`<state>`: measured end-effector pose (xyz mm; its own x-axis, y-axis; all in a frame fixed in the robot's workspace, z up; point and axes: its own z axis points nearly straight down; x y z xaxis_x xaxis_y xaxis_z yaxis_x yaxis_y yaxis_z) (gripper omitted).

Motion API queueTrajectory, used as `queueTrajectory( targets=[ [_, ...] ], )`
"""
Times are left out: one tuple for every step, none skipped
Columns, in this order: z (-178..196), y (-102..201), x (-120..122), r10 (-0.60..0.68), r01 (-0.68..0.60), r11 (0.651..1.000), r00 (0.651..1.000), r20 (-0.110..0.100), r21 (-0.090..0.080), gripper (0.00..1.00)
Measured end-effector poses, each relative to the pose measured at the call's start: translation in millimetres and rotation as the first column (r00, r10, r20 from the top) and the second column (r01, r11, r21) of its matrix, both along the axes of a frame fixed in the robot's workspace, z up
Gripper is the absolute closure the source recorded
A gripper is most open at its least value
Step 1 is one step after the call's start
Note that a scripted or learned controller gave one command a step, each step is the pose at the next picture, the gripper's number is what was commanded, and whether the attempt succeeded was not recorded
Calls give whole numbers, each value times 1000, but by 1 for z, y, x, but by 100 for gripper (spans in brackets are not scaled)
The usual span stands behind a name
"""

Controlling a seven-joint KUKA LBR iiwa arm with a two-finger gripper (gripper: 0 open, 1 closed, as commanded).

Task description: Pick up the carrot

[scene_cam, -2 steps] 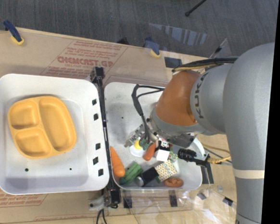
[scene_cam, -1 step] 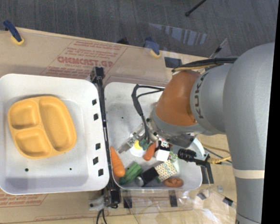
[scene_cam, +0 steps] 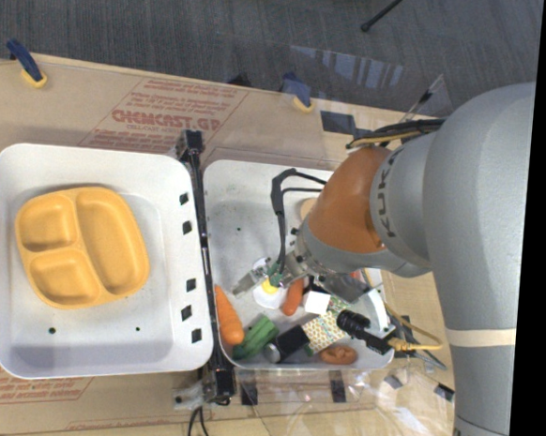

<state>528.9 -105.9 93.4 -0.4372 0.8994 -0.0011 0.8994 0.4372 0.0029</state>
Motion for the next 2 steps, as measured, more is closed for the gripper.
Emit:
queueTrajectory(
  targets=[
    [1, -18, -12, -349, 349, 937, 937, 1, 9, 0],
    [1, 12, -34, -553, 553, 833, 833, 1, 2, 0]
  ],
)
